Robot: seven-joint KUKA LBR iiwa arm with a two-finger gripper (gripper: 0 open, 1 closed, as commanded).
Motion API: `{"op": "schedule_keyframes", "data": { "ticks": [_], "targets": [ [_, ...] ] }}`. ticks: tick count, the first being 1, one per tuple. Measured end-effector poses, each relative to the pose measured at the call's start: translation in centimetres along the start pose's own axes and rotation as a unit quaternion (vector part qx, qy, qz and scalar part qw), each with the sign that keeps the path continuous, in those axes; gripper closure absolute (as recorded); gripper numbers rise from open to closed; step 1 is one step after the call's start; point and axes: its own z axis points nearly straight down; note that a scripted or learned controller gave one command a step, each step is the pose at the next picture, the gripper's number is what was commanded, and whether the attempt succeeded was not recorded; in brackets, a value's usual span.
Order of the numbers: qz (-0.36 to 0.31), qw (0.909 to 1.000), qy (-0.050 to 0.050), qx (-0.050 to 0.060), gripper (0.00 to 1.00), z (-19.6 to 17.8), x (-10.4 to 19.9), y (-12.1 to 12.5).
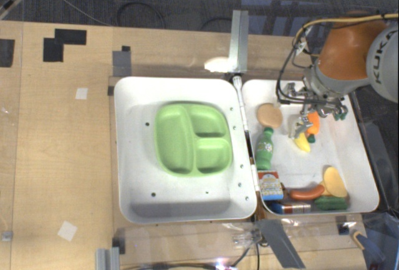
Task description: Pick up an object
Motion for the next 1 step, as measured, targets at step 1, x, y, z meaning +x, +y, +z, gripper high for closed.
{"op": "schedule_keyframes", "data": {
  "ticks": [1],
  "targets": [
    [0.022,0.9997,0.008,-0.003,0.00,0.98,-0.52,-2.81]
  ]
}}
